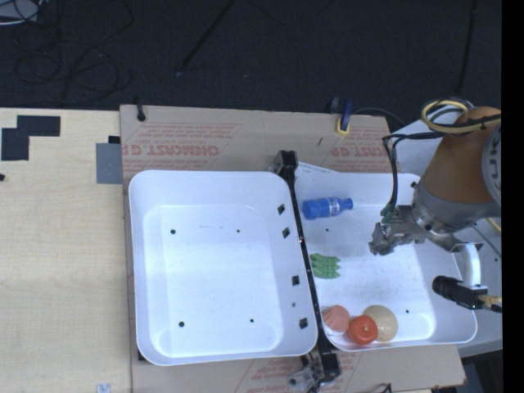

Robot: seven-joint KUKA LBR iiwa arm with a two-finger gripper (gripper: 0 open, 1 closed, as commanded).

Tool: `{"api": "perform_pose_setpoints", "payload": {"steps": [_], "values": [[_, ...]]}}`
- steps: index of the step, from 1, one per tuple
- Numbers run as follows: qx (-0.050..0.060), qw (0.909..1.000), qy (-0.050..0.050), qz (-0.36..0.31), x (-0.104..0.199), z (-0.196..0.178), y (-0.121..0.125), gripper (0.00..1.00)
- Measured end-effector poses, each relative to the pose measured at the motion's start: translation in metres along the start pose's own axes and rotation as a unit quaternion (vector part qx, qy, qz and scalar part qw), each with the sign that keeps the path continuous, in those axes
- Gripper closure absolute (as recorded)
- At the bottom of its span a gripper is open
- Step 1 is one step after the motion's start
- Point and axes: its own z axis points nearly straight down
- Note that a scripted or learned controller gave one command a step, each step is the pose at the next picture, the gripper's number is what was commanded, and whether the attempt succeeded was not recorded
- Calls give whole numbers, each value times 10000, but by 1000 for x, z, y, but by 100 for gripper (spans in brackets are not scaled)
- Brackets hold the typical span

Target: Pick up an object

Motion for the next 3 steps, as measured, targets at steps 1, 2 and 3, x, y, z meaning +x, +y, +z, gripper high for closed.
{"api": "perform_pose_setpoints", "payload": {"steps": [1,2,3], "values": [[-57,10000,-13,-31,100,-31,39,100],[-41,10000,-7,-29,201,-37,47,100],[-66,10000,-12,-13,264,-104,42,100]]}}
